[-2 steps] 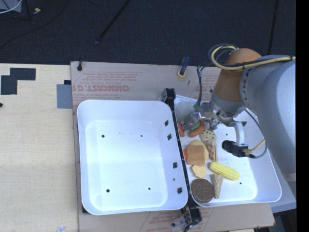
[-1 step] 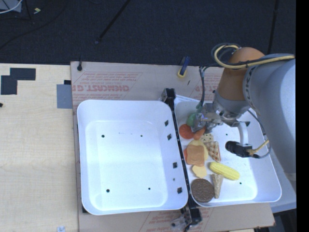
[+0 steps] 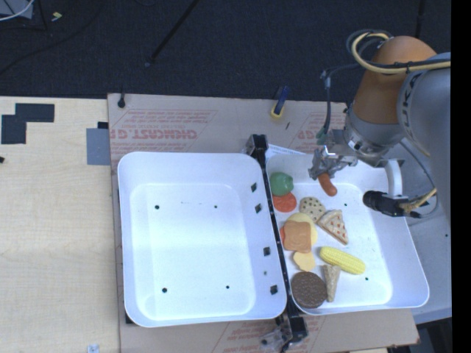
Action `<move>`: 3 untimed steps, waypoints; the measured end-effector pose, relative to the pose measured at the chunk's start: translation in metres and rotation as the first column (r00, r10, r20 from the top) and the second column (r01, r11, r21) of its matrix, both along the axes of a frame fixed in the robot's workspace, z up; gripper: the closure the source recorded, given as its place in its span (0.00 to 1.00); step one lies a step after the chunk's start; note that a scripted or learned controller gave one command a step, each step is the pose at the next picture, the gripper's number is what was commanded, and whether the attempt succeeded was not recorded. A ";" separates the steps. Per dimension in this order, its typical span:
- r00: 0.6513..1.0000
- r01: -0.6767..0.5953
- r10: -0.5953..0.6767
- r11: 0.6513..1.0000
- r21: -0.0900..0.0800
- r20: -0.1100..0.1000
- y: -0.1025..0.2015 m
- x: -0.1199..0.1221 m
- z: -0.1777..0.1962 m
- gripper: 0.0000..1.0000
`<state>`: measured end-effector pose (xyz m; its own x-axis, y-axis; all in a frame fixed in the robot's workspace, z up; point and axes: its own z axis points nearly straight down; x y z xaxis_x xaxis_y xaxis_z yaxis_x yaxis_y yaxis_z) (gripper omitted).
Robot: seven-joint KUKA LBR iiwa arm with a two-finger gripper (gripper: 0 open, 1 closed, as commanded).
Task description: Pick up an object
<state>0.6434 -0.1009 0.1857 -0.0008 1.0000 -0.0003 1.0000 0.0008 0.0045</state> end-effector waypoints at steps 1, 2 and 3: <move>1.000 0.000 0.000 1.000 0.002 -0.011 0.044 -0.044 0.002 1.00; 1.000 -0.001 0.001 1.000 0.001 -0.005 0.075 -0.007 0.001 1.00; 1.000 -0.001 0.002 1.000 0.002 -0.005 0.116 0.001 0.025 1.00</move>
